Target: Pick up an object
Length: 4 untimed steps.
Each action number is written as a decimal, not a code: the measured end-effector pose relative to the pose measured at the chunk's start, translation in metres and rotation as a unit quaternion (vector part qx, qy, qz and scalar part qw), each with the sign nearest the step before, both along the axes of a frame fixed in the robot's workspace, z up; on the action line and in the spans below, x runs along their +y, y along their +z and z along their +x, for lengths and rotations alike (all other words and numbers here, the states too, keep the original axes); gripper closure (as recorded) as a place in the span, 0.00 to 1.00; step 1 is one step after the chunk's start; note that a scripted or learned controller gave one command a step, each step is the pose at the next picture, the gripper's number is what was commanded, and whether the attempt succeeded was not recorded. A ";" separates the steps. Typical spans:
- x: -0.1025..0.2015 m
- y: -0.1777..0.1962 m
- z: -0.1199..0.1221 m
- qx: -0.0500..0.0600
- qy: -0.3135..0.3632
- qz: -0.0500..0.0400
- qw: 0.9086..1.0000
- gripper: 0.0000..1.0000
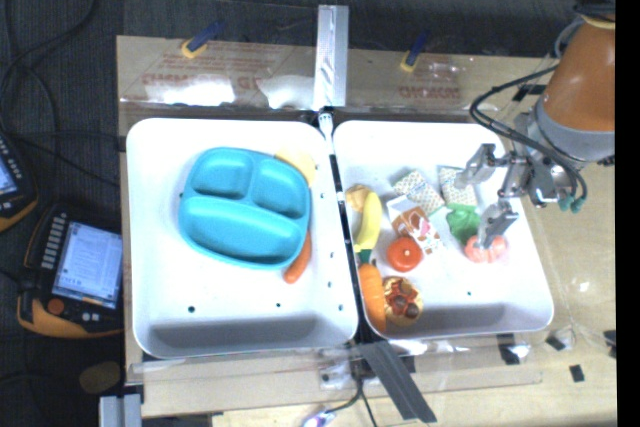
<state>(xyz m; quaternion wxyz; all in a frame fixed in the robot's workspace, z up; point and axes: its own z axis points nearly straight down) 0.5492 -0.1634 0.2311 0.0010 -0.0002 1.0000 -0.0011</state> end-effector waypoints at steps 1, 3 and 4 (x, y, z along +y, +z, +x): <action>0.001 -0.017 0.066 0.000 -0.181 0.000 0.983 0.00; 0.048 -0.141 0.078 -0.004 -0.391 0.001 0.920 0.00; -0.001 -0.142 0.084 -0.005 -0.303 0.000 0.953 0.00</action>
